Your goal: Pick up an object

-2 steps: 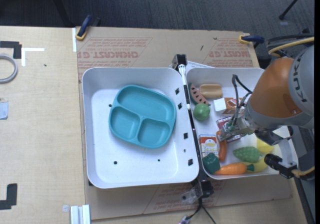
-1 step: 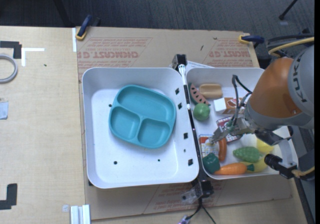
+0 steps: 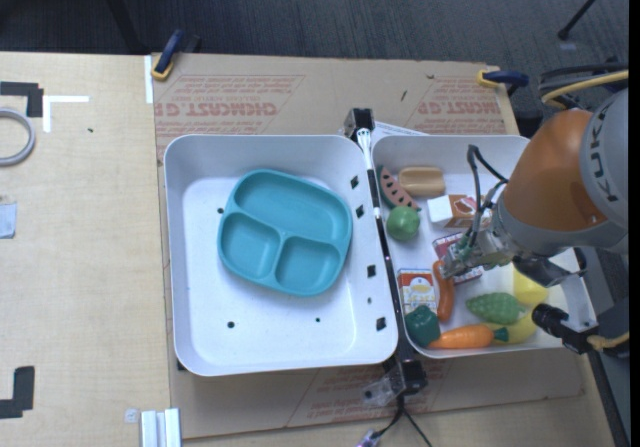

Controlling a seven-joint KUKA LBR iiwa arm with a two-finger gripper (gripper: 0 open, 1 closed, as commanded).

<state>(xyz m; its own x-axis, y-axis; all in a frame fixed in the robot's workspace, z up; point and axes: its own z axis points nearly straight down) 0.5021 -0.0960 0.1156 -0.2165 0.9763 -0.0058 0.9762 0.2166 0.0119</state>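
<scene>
At the right bin's [image 3: 408, 144] near edge lie the carrot [image 3: 463, 338] and green pepper [image 3: 421, 324]; above them our gripper [image 3: 462, 262] sits low among the toys, its opening impossible to tell. We would settle squarely over 1 item, clear of its neighbours, then lift straight; the teal divided plate [image 3: 285, 232] lies in the left bin [image 3: 190, 255].

The desk [image 3: 80, 275] is pale wood, with a printed cardboard sheet [image 3: 260, 100] covering its middle and right part. Two white bins sit on the sheet, touching side by side: the left bin [image 3: 190, 265] and the right bin [image 3: 420, 147]. A blue-and-yellow clamp [image 3: 167, 53] grips the sheet's far left corner, and another clamp [image 3: 500, 78] grips the far right corner.
</scene>
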